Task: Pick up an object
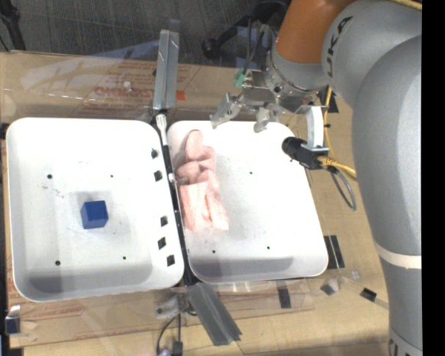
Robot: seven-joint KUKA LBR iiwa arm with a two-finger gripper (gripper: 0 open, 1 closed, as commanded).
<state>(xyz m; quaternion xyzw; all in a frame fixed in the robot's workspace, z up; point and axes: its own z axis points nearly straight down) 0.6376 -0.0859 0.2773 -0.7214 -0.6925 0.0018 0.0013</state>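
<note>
A small blue cube (94, 213) lies in the left bin (30, 147), left of its middle. A pale pink, soft-looking object (199, 185) lies along the left wall of the right bin (297, 221). My gripper (242, 117) hangs over the far edge of the right bin, up and to the right of the pink object and apart from it. Its two fingers (221, 114) are spread wide with nothing between them.
A grey divider bar (164, 73) runs up from between the two bins. The arm's large grey body (386, 124) covers the right side of the bench. A black cable fitting with a yellow wire (311, 154) hangs over the right bin's far right corner.
</note>
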